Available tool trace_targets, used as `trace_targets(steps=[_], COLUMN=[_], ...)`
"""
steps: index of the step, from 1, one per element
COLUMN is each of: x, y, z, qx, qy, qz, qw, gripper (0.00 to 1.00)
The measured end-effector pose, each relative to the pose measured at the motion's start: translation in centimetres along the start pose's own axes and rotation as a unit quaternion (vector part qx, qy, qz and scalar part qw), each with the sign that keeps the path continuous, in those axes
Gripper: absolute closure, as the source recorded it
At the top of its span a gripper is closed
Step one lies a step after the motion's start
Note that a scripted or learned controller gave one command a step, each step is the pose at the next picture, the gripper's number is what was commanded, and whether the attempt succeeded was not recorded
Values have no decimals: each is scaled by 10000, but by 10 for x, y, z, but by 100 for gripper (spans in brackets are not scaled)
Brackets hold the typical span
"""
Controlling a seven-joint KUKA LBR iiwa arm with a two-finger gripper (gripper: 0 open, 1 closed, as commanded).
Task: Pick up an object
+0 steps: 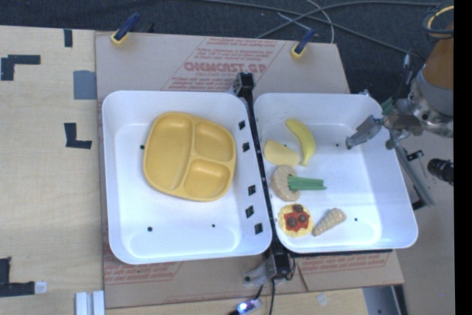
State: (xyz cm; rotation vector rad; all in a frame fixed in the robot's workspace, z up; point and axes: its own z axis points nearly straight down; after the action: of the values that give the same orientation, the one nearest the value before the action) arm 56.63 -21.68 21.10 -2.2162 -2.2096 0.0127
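Observation:
The right bin (383,203) holds several toy foods. A yellow banana (302,138) lies beside a pale yellow wedge (279,153) near the bin's left wall. Below them a green stick (307,184) rests against a round beige biscuit (282,183). Near the front wall sit a small tart with red berries (295,220) and a tan cone (329,220). My gripper (358,137) hangs over the bin's upper right part, right of the banana and apart from every object, with nothing seen in it.
In the left bin (122,181) lies a yellow divided plate (189,156). A black-clipped divider (254,158) separates the bins. Cables (295,7) run across the dark floor behind. The arm's wrist (435,103) stands past the right bin's far right corner.

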Motion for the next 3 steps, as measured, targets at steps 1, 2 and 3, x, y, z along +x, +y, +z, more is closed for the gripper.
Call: trace_targets(steps=[1,2,3], x=[0,3,-1], y=[3,13,21], z=[-8,43,95], qx=[-64,-45,-46], qy=[-16,-15,-18], qz=[-20,-27,-25], qw=[10000,10000,10000], gripper=[0,0,0])
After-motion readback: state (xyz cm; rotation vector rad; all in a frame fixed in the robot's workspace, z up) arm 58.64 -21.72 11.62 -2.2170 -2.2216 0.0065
